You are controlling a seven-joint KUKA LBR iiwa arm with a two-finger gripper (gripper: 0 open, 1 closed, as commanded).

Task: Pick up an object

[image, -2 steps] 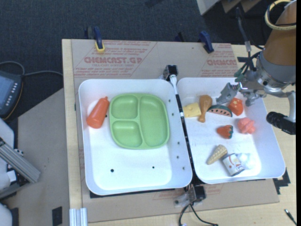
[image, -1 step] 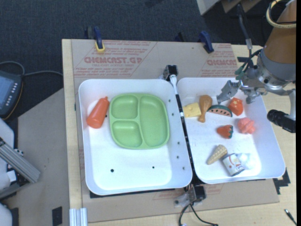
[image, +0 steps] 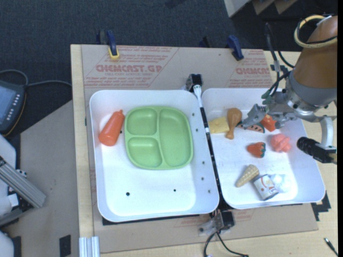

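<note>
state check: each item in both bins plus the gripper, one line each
green divided plate: flat in left bin, compartments bare
orange bottle: lying on its side, left of plate
chicken drumstick: lying in right bin
yellow wedge: touching drumstick
strawberry: lying loose
pink toy: lying loose
ice cream cone: on its side
white carton: tipped over
gripper: low over right bin
</note>
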